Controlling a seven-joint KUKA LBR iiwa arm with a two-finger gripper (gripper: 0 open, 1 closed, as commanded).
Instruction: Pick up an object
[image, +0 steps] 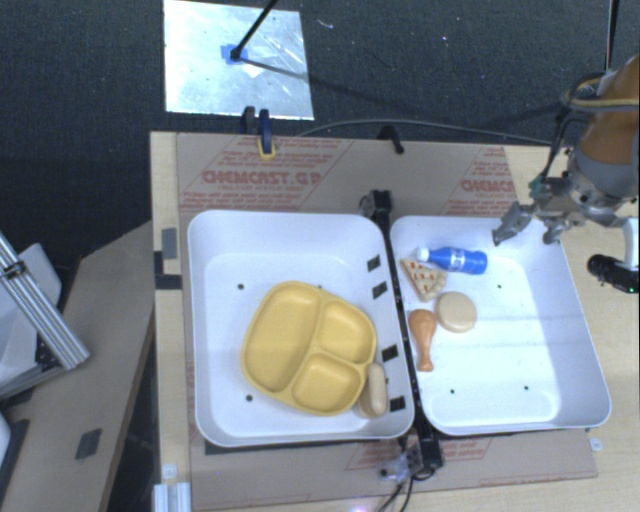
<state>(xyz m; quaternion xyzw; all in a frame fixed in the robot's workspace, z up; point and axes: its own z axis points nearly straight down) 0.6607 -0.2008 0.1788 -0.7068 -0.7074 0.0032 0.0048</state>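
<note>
The left white bin (215, 300) holds a yellow 3-compartment plastic tray (310, 345). In the right white bin (560, 400) lie a toy drumstick (423, 336), waffle wedge (422, 277), round beige biscuit (457, 311) and blue bottle (455, 260). The gripper (529, 228) hovers above its far rim, fingers apart, empty; nothing is picked yet.

left bin (215, 300): plain white, black marks along its right wall
right bin (560, 330): plain white, small dark dots on the floor
tray (305, 345): yellow all over, no pattern
roll (374, 390): pale tan
bottle (458, 260): blue body, white cap at its left end
waffle wedge (422, 277): tan with a grid pattern
drumstick (423, 335): orange-brown
round piece (457, 311): cream
arm (610, 120): grey with an orange band
gripper (530, 225): grey
bench board (280, 170): tan with red lettering
far sheet (238, 60): silver-grey, with a blue spot
</note>
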